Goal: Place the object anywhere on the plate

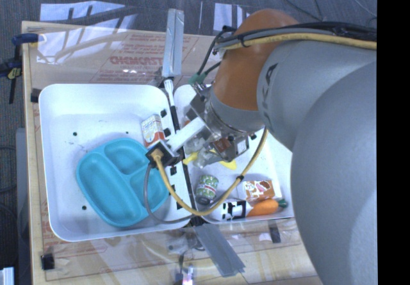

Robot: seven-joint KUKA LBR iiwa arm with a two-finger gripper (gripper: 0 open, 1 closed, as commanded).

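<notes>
wooden surface (83, 47), two white bins; hand (204, 149) over right bin, grip cannot be told; carry across to teal plate (118, 181), release low.

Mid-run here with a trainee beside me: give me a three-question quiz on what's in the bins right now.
1. True or false: the blue plate lies in the left bin.
2. Which lies nearest the carrot? A) small carton B) can C) plate
3. Fill in: the arm's band is ____.

Key: 1 true; 2 A; 3 orange.
</notes>
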